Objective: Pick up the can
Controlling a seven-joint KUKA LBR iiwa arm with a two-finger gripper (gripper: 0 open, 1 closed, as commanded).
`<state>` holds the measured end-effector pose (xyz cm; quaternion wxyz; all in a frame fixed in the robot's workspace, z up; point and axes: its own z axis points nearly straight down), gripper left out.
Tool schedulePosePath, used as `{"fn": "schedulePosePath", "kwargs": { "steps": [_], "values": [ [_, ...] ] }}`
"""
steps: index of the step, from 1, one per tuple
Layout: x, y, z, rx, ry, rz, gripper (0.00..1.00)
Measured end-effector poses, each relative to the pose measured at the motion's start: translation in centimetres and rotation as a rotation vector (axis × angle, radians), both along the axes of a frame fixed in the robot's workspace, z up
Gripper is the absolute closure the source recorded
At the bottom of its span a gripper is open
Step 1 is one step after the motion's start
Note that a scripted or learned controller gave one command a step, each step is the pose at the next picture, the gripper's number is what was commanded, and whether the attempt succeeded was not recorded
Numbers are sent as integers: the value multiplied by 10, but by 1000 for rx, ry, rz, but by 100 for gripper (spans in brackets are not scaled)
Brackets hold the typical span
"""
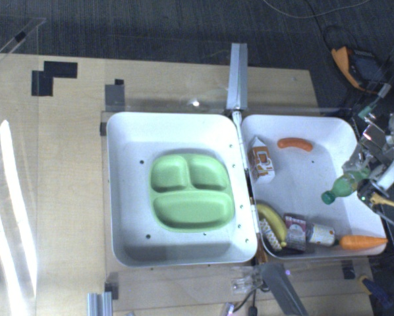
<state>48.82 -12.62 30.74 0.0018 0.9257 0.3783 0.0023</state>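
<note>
floor: dark carpet (pixel 151 12) | bench: pale wood (pixel 52 176) | cable (pixel 315 5) on floor

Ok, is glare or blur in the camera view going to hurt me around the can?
Camera view: soft overall, so the can by the right bin's near wall reads as a dark blur, label illegible; bright glare streaks sit far left on the bench, away from it; the gripper at the right edge is blurry, beside a green bottle.

Green tray (pixel 192 193), white bins (pixel 121 196), orange carrot (pixel 363 243), yellow banana (pixel 273 220), green bottle (pixel 342 187).
</note>
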Motion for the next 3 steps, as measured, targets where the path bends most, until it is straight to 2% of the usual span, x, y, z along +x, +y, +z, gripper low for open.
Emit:
{"fn": "schedulePosePath", "kwargs": {
  "steps": [1, 2, 3],
  "values": [
    [-1, 16, -103, 1, 5, 174, 100],
    [-1, -15, -86, 0, 3, 196, 100],
    [3, -25, -206, -3, -7, 260, 100]
  ]
}}
